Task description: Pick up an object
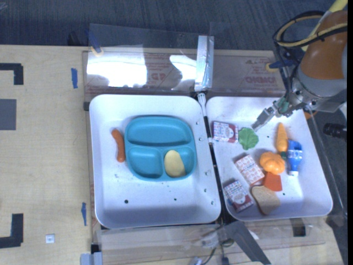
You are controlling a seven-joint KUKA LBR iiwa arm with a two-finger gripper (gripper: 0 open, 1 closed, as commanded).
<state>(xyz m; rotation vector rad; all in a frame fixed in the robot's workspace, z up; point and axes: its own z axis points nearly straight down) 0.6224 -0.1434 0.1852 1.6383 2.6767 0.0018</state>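
Observation:
My gripper (259, 121) hangs over the back of the right bin (320, 200), reaching down and left from the grey and orange arm (322, 59). Its tip is just above and right of a green leafy toy (248, 138) and nothing shows in its grasp. Around it lie a red and white packet (224, 131), an orange carrot (282, 137), a blue and white bottle (294, 157), an orange fruit (272, 162), a red piece (273, 182), two more packets (249, 169) (237, 195) and a slice of bread (266, 199).
The left bin (105, 197) holds a blue divided tray (157, 134) with a yellow oval item (174, 163) in its lower right compartment. An orange sausage (118, 144) lies left of the tray. A clear panel (143, 65) stands behind the bins.

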